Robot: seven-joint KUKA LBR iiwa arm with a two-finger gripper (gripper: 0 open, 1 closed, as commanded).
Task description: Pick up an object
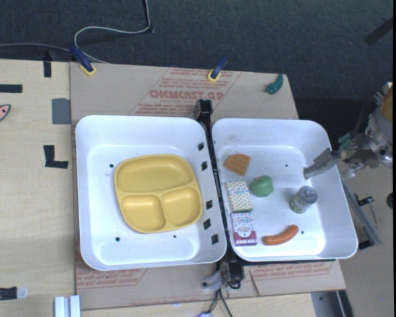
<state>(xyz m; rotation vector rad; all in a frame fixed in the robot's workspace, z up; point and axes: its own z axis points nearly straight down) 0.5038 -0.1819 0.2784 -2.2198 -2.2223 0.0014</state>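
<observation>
My fingers (317, 167) hang over the right bin's (330, 240) right rim; whether they are open or shut I cannot tell.
Nearest in that bin lies a sausage (280, 236) beside a small carton (243, 227), then a grey cup (303, 199), a green ball (261, 186), and farthest a bread piece (237, 164).

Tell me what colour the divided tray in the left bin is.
Yellow. The divided tray shows plainly in the camera view.
</observation>
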